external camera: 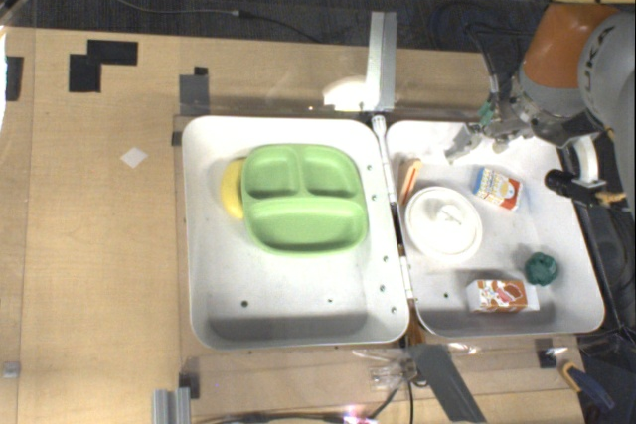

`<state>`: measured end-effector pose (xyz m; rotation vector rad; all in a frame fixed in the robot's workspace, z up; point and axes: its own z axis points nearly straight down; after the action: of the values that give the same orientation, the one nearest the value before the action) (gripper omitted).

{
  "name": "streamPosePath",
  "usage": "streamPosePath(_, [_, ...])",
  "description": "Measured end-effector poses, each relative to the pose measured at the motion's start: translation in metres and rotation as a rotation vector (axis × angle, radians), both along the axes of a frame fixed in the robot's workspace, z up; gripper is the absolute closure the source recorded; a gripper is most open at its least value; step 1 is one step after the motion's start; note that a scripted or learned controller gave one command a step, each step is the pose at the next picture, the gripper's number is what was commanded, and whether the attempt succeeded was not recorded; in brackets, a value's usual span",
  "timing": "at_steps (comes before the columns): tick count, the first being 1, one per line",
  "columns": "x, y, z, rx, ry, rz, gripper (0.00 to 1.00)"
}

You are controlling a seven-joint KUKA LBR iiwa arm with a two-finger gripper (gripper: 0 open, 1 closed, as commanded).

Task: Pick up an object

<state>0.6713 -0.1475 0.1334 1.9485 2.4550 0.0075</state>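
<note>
Wooden bench [89, 243], dark carpet beyond. Near right bin [586, 313]: small carton [500, 294], teal object [541, 267], white lid [444, 220], second carton [496, 188]; all resting, none lifted. Left bin [214, 303]: green tray [302, 197]. Far right: gripper [481, 135] above rim, apparently carrying nothing; finger state cannot be told. Pick outstanding.

You won't find any text you can read here. The two small cartons [496, 187] [502, 294] in the right bin [586, 313] carry printed labels, but the print is too small and blurred to make out.
</note>
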Motion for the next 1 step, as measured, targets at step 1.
streamPosePath(1, [-0.0371, -0.0468, -0.0212, -0.001, 0.002, -0.015, 0.0])
